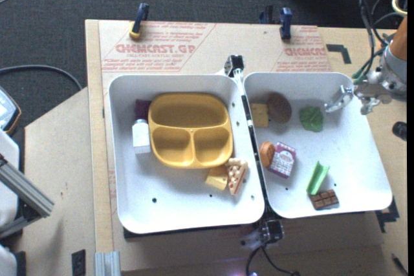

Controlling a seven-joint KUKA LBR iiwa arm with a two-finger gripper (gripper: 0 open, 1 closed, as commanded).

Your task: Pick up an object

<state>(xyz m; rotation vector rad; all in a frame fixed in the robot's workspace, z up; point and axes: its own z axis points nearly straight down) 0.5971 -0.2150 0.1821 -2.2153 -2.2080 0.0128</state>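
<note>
I see the gripper (341,100) over the far right corner of the right bin (362,158); I cannot tell how it is set. Nothing held. The green leaf (311,118) lies just left of it, the brown disc (279,107) farther left, the green stick (317,178) nearer the camera.

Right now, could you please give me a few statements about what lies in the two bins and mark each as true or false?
1. The yellow divided tray lies in the left bin. True.
2. The gripper holds the green leaf. False: the green leaf lies apart from it on the right bin floor.
3. The chocolate bar lies by the green stick. True.
4. The pizza slice sits in the right bin. False: the pizza slice is in the left bin.
</note>
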